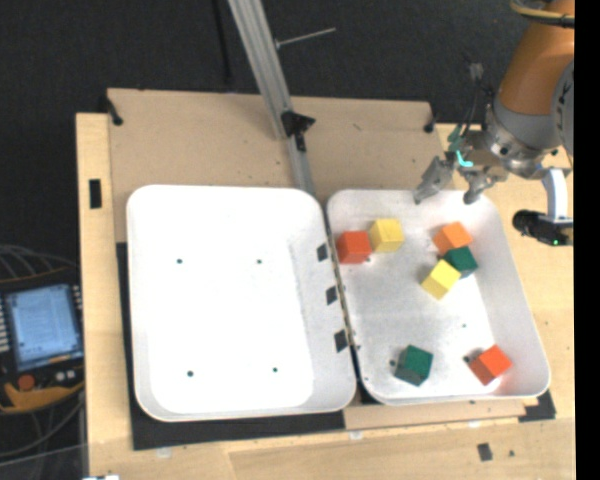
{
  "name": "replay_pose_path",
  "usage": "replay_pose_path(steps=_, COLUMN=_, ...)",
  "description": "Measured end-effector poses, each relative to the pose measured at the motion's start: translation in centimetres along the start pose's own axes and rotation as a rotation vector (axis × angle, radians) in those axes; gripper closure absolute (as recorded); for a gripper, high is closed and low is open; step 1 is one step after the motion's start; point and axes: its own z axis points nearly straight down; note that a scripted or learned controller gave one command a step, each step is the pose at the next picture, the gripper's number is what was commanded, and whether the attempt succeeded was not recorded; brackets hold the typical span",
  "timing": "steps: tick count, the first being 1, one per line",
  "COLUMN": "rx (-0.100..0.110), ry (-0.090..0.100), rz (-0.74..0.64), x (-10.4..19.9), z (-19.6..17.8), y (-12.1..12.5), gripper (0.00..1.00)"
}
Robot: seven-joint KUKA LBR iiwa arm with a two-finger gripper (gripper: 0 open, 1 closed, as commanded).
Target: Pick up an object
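You've got two white bins [230, 298]; right bin [515, 298] carries three orange-red cubes [354, 247], two yellow [387, 234], two green [414, 364]. Bench [100, 268] is tan.

The arm [540, 63] has an orange band above a grey, rounded wrist. Below it the gripper [450, 183] carries two thin grey fingers [430, 180], with a small teal light glowing at its base.

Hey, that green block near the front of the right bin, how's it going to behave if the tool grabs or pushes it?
The green block looks like a solid, stiff cube, so it probably won't bend or squash. Its flat faces suggest it would slide, not roll, on the smooth right bin floor. It stands apart from the other blocks, so a push likely moves only it.
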Motion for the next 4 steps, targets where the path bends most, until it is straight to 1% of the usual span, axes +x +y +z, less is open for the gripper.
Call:
replay_pose_path(steps=1, rx=-0.004, ry=-0.005, rz=-0.002, x=-0.1, z=-0.4, y=0.1, gripper=0.00)
replay_pose_path(steps=2, rx=0.000, ry=-0.004, rz=0.002, x=-0.8, z=5.5, y=-0.6, gripper=0.00)
replay_pose_path(steps=3, rx=-0.014, ry=-0.010, rz=0.003, x=-2.0, z=9.5, y=0.0, gripper=0.00)
replay_pose_path(steps=4, rx=-0.012, ry=-0.006, rz=0.001, x=-1.9, z=10.1, y=0.0, gripper=0.00)
